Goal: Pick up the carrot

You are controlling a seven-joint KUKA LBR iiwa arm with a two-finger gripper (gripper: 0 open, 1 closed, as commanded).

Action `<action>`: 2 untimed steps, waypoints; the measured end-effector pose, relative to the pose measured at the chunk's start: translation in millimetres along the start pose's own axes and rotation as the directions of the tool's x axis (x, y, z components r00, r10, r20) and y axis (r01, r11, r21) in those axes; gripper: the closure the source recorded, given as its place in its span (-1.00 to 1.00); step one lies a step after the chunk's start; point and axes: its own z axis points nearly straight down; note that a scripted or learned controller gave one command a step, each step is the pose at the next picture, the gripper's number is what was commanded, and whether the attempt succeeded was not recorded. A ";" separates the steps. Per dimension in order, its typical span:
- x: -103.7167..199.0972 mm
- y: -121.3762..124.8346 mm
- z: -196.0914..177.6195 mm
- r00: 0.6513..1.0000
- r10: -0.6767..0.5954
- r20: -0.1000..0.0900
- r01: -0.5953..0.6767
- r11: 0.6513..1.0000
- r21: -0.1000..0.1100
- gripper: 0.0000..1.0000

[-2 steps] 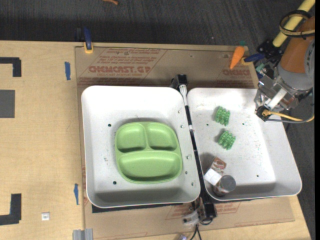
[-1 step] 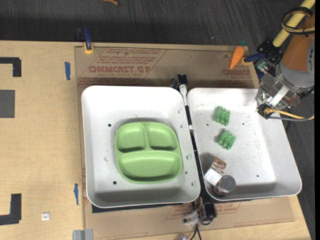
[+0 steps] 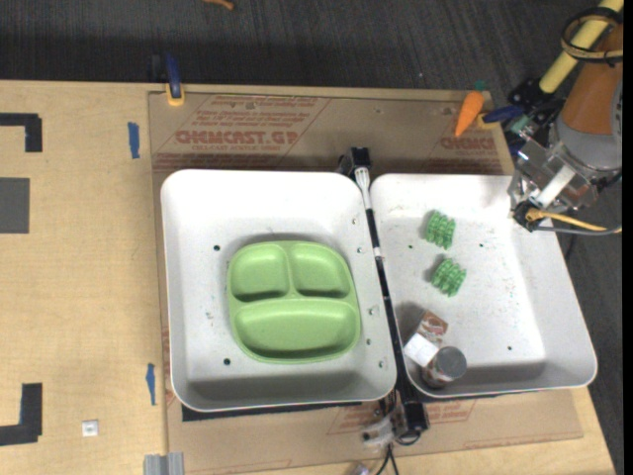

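The fingers point(image 3: 531, 214) hang at the end of the grey arm point(image 3: 584, 137), over the far right edge of the right bin point(image 3: 554, 310). They look small and dark, and I cannot tell if they are wide or narrow. Nothing shows between them.

The carrot point(image 3: 470, 113) is orange with a green top. It lies on the bench point(image 3: 79, 295), outside the bins, to the left of the fingers and farther back. It is near them but not touching them.

Two bumpy green blocks point(image 3: 439, 229) point(image 3: 448, 276) lie in the right bin, to the left of the fingers. A small round tin point(image 3: 446, 364) sits in the near corner of that bin, well apart from the fingers. Far to the left of the fingers, a green plate point(image 3: 293, 300) with three parts lies in the left bin point(image 3: 193, 265).
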 end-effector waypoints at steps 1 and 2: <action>0.7 0.1 -10.1 1.000 -0.001 -0.001 0.001 1.000 -0.001 1.00; 64.0 -60.5 0.3 0.992 -0.123 0.003 0.123 0.992 0.002 1.00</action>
